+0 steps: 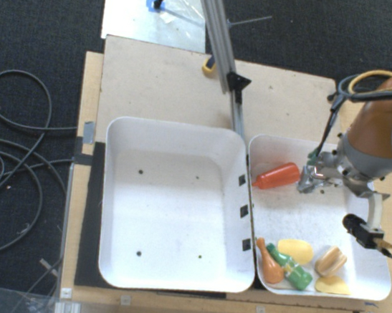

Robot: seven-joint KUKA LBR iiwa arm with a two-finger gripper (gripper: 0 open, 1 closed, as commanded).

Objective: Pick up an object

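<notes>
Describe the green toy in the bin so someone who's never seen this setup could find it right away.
Start at the right-hand white bin, the one the arm reaches into, and look along its near edge where a cluster of small toys lies. The green toy sits in that cluster, between the orange carrot-like piece and the yellow pieces. It is the one green thing among them.

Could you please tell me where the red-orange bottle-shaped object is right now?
The red-orange bottle-shaped object lies in the right bin, near its far left corner, just left of the gripper and apart from the toy cluster along the near edge.
</notes>
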